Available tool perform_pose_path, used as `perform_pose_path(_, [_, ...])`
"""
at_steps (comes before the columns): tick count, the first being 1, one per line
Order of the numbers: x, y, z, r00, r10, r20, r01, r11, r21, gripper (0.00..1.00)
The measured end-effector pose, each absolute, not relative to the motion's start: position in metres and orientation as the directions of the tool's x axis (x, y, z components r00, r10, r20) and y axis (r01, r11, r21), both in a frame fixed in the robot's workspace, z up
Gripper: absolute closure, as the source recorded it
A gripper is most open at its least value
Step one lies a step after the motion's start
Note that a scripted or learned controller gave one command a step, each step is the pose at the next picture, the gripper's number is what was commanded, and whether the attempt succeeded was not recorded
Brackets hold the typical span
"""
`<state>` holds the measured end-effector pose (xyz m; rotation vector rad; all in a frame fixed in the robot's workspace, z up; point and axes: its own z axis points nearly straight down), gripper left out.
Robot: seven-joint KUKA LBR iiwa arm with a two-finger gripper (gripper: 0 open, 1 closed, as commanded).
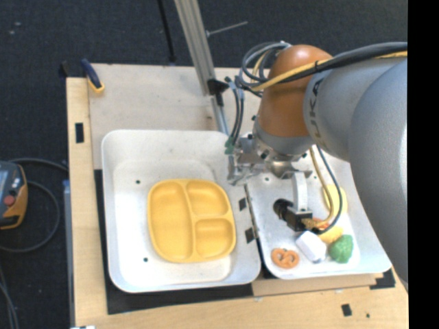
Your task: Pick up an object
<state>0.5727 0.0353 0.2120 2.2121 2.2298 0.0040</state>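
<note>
Camera view: gripper [239,170] hovers at the left bin [123,184]'s right rim, no clue if it's open or closed.

Two bins sit side by side on the surface [137,94] — the left bin [110,184] has a divided plate [191,219] in its middle. In the right bin [274,232], along the near edge, left to right: pretzel piece [285,258], block [311,247], lumpy piece [341,249], close together. The tool [236,175] hangs over the shared rim, behind them.

Grey arm [374,101], orange wrist band [291,91]
</note>
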Motion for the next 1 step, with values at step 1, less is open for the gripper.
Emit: perform_pose_path(1, [0.5730, 0.0840, 0.2180, -0.008, 1.000, 0.002, 1.000, 0.008, 0.001, 1.00])
